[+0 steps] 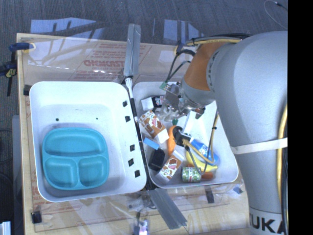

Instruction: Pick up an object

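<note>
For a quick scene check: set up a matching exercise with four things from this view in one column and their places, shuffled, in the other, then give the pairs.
Things:
1. blue divided tray
2. green can
3. gripper
4. black clips

Places:
A. near edge of the right bin
B. on the wall where the two bins meet
C. in the left bin
D. over the far part of the right bin's pile

Pairs: 1-C, 2-A, 3-D, 4-B
</note>
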You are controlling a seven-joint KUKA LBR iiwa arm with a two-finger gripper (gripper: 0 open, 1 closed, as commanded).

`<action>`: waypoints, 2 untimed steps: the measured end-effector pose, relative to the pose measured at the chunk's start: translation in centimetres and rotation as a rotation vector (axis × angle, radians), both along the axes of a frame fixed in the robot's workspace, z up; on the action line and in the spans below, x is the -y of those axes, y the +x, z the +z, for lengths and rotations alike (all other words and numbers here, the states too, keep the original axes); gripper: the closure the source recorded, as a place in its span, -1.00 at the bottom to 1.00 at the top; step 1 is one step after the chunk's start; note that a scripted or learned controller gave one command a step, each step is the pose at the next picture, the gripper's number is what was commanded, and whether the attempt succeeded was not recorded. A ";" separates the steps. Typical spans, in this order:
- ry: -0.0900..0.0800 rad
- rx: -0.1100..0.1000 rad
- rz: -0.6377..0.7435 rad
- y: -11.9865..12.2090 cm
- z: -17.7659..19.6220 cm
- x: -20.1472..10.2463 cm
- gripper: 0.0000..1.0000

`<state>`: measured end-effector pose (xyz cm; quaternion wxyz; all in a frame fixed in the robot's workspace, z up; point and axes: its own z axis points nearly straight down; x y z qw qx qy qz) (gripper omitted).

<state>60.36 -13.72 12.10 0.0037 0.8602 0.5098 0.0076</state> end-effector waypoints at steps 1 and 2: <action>-0.004 0.003 -0.002 0.1 0.3 0.3 -1.00; -0.015 0.019 0.113 -2.2 -1.4 1.5 -1.00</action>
